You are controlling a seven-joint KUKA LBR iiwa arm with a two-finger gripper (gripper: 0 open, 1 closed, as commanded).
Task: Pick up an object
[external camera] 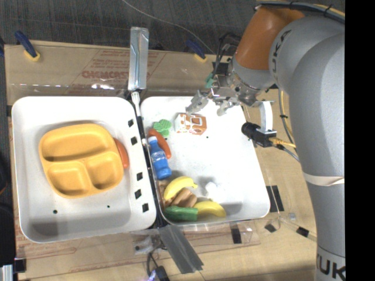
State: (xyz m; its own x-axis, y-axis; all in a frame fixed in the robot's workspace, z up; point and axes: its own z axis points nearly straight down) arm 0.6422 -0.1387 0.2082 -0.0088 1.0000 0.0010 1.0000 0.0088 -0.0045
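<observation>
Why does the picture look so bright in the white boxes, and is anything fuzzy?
In the camera view, light from above washes out the right white plastic bin, so its floor looks flat and glary; soft grey shadows sit under the yellow divided plastic tray in the left white bin; the two-finger gripper looks slightly fuzzy.

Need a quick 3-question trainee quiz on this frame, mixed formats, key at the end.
1. True or false: the yellow divided tray lies in the left bin.
2. Multiple choice: the blue bottle lies (A) along the right bin's left wall, (B) on the yellow tray, (C) outside both bins.
3. Fill in: the hand hangs over the right bin's far edge, nearest the orange-and-white ____.

Key
1. True.
2. A; it lies beside the orange-red piece, above the bananas.
3. Block; the hand is beside it, not visibly holding it.
</observation>
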